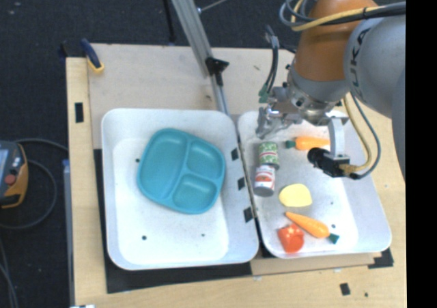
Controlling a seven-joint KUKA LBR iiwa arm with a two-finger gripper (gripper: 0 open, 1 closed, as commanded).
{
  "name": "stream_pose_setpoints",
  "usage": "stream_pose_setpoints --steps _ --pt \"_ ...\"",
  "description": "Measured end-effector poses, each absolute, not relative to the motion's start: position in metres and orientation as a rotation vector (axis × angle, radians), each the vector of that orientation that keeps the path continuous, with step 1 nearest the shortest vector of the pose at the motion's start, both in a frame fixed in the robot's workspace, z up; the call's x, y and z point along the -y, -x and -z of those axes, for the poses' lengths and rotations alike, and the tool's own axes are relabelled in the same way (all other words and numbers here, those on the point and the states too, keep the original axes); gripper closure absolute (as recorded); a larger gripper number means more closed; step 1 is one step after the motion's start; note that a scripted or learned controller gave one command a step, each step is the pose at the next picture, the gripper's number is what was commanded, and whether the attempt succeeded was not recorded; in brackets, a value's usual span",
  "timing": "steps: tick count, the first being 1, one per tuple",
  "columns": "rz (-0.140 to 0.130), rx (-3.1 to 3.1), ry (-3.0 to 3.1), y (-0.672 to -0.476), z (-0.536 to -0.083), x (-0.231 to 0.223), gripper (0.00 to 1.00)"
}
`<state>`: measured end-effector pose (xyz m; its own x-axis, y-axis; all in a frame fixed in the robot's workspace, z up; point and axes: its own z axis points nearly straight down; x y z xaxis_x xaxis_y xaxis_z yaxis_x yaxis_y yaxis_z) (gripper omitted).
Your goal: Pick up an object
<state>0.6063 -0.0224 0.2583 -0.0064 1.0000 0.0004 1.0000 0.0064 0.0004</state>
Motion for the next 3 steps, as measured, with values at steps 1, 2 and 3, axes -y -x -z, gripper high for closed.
stream_pose_setpoints --steps 1,2,3 --pt "0.000 2.228 2.214 -0.585 -0.247 -0.025 1.00" --pt "0.001 2.229 2.213 -0.575 -0.234 -0.077 1.00" --pt "0.002 2.225 2.219 -0.576 -0.234 -0.074 0.00"
